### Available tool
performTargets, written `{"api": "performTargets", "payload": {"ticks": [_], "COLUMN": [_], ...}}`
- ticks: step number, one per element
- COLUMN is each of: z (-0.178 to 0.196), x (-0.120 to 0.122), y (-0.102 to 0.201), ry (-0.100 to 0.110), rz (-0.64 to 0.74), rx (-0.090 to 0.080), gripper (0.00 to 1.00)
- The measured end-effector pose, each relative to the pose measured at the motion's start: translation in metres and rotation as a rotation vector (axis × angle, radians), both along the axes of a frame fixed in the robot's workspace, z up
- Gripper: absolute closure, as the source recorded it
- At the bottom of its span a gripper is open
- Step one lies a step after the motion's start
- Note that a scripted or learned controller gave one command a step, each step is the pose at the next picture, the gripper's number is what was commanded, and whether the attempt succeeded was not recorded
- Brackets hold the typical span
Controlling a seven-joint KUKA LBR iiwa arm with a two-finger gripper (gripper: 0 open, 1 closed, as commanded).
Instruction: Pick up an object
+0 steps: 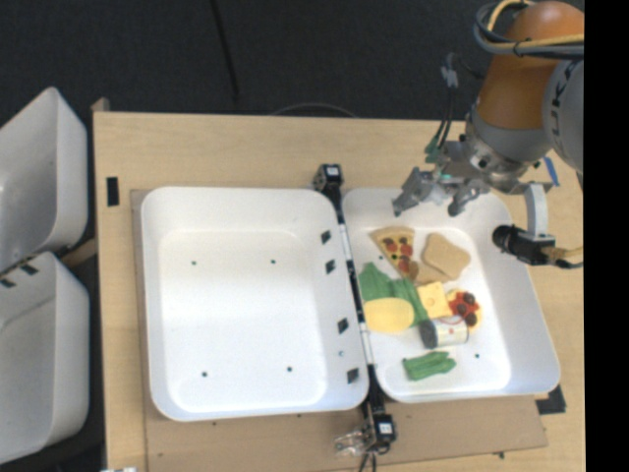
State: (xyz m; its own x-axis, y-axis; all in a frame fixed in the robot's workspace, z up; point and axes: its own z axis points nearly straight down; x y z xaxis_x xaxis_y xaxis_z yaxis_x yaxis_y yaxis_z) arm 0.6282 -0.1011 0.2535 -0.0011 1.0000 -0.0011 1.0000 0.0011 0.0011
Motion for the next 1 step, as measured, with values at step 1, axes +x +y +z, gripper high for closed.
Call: {"api": "performTargets", "payload": {"ticks": [1], "z": [0.0108], "x": [0.0007], "y": [-0.0008], "ry": [-0.003], "rz": [0.001], "rx": [-0.001], "gripper": [1.00]}}
